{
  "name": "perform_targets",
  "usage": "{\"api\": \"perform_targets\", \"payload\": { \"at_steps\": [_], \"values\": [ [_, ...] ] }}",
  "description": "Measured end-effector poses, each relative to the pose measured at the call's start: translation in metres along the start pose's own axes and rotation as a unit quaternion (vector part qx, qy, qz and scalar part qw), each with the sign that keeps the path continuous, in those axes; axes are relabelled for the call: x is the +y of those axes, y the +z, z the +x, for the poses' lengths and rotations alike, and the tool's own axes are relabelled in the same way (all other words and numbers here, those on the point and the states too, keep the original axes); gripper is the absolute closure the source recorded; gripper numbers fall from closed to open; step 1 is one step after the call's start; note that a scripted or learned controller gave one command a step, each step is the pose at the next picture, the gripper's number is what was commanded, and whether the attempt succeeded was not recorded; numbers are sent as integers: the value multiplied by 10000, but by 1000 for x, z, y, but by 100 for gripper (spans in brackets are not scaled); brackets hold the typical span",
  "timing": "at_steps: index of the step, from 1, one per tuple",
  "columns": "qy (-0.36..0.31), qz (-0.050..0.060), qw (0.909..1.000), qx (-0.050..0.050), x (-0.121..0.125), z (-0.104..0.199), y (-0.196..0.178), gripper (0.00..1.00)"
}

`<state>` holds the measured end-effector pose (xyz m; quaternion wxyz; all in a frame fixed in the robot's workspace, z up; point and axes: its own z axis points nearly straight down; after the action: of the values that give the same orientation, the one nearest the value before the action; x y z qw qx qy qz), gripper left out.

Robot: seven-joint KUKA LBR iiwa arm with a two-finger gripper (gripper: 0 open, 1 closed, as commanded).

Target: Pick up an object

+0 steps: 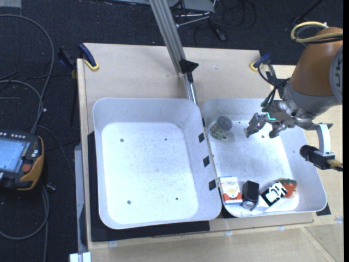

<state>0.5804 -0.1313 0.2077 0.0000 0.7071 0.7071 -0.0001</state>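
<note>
My gripper hangs over the back of the right bin, its two dark fingers spread apart with nothing between them. A small grey-green round object lies at the bin's back left, to the left of the gripper. Along the front wall lie a red and white carton, a black object, and a black, white and orange item.
The left bin sits beside the right one, joined by black clips along the shared wall. A slanted metal pole rises from behind the bins. A teach pendant rests on the floor at left.
</note>
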Motion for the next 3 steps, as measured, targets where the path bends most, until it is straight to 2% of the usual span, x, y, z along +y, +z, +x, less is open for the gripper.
{"api": "perform_targets", "payload": {
  "at_steps": [1,3],
  "values": [
    [0,0,10000,0,0,0,0,0],
    [-1,19,10000,3,-3,0,116,0]
  ]
}}
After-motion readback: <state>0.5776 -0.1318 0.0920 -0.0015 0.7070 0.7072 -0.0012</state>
